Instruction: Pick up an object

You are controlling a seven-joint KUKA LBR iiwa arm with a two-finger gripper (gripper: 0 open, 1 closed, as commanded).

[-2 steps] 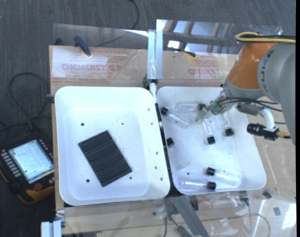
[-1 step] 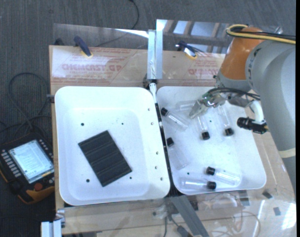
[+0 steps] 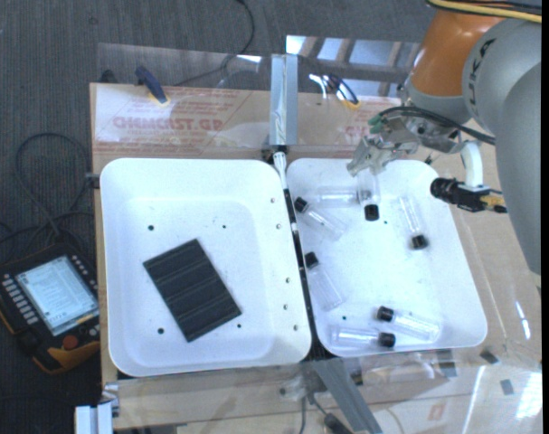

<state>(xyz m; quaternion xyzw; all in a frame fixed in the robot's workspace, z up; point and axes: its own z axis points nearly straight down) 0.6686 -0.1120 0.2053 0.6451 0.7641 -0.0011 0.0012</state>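
The gripper [image 3: 372, 165] hangs over the right bin's [image 3: 455, 269] far end, above a capped vial [image 3: 368, 199]; jaw state unclear, nothing visibly lifted, pick-up seemingly pending.

Dark grey carpeted floor [image 3: 48, 52] surrounds a pale wooden bench top [image 3: 202, 125] with faint red lettering. A black cable [image 3: 39, 165] loops across the carpet towards a handheld control pendant with a lit screen [image 3: 48, 306], lying at the bench's left.
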